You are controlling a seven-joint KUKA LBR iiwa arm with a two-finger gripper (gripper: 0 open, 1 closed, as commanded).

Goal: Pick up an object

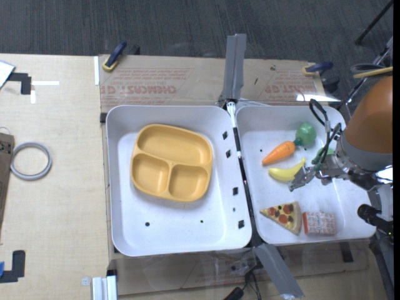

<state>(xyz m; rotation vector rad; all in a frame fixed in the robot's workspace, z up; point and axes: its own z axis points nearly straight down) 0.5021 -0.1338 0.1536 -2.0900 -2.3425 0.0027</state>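
Camera view: two white bins side by side on the bench, left bin (119,186) and right bin (250,167), meeting at a grey divider bar (235,67) that runs toward the bench's far edge. Left bin holds a yellow three-compartment plate (170,162), sitting toward its far-left part. Right bin holds a toy carrot (279,152) with green top (305,134) near its far edge, a banana (286,172) just beside and nearer than the carrot, a pizza slice (282,216) near the near edge, and a small red-and-white packet (319,223) just right of the pizza; print on the packet too small to read. Arm comes in from the right, orange band (375,120) over the right bin's right edge. Gripper (302,178) low at the banana's right end, looks touching or just above it; how far the fingers are spread, can't tell, and nothing visibly clamped between them. Cardboard (169,83) under the bins at the far side has red printed lettering, upside down, not reliably readable. Roll of tape (29,161) near the bench's left edge. Blue clamp (115,55) at the cardboard's far-left corner, another blue clamp (320,68) at far right.
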